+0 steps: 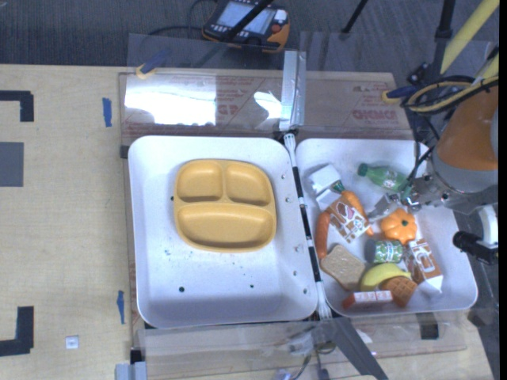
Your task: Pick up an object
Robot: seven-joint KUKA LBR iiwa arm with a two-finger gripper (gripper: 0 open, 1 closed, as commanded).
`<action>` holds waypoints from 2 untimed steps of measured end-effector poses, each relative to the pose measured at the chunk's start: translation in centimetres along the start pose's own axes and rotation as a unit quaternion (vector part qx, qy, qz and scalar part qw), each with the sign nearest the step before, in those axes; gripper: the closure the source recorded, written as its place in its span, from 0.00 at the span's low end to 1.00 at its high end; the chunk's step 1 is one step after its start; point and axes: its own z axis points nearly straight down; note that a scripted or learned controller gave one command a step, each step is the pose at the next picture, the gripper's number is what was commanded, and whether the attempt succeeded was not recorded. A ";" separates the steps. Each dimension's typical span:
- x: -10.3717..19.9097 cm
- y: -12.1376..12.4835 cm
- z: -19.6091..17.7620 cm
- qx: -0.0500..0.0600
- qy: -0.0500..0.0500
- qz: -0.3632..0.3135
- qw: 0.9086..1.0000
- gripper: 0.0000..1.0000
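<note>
Arm: grey KUKA arm (467, 145) with its orange band reaches in from the right over the right bin's far right part; cables trail above it
Gripper: the gripper (402, 202) sits low among the toys in the right bin, just above the small orange pumpkin and beside the green bottle; whether the fingers are apart or together I cannot tell, as dark metal parts and clutter blur together there; nothing is clearly seen between them
Right bin: shallow white bin (463, 291) crowded with toy food
Pumpkin: small orange pumpkin (398, 226) just below the gripper, near the bin's middle
Green bottle: green bottle (383, 176) lying on its side toward the far edge
Carrot: orange carrot (322, 233) along the left wall
Cartons: white carton (322, 179) at upper left; orange-and-white snack packet (345, 216) beside the carrot; another packet (422, 262) at lower right
Can: small green can (387, 251) below the pumpkin
Bread: tan bread slice (342, 264) left of the can
Banana: yellow banana (382, 275) touching the bread's right side
Left bin: white bin (158, 291) holding a yellow divided plate (225, 204) with three compartments, lying flat near the middle
Beyond the bins: a handheld pendant (244, 20) on the floor past the bench
</note>
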 end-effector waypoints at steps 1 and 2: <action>3.2 -3.5 1.6 -0.003 -0.002 -0.019 1.000 0.00; 3.1 -3.4 0.5 -0.005 -0.003 -0.018 1.000 1.00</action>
